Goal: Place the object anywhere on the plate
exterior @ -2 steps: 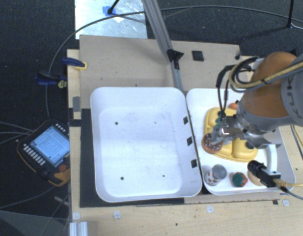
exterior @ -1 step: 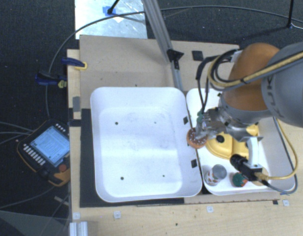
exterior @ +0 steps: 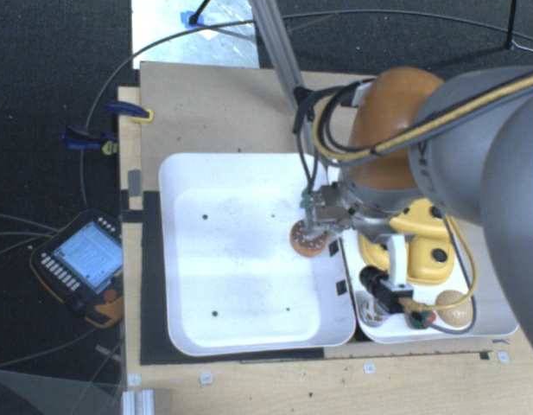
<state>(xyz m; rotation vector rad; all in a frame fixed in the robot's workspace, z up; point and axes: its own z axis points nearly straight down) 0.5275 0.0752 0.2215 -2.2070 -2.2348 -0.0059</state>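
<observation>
Gripper (exterior: pixel 319 223) was parked low over the right edge of the left bin (exterior: pixel 231 318), right on top of a small brown round thing (exterior: pixel 307 242), kind of cookie-looking. That brown piece was lying on the bin floor, close to the wall shared with the right bin (exterior: pixel 499 322). The claw was at least touching it or just above it. Honestly I couldn't tell whether the claw was clamped on it or loose, because the wrist blocked the view from that angle.

My read is that this was the pick step, with the brown round thing as the object, and nothing was on a plate yet. The big grey arm (exterior: pixel 473 137) covered most of the right bin. What poked out under it was a yellow thing (exterior: pixel 421 249) and a pale egg-shaped thing (exterior: pixel 453 308) near the front corner. The yellow thing was my best guess for the plate, but I wouldn't swear to it.

The next move would need a solid grip on that flat little disc, which is tricky since it sits low. Then it would take a straight lift to clear the bin wall, a short carry to the right, and a gentle drop onto the plate without bumping the other stuff in there.
</observation>
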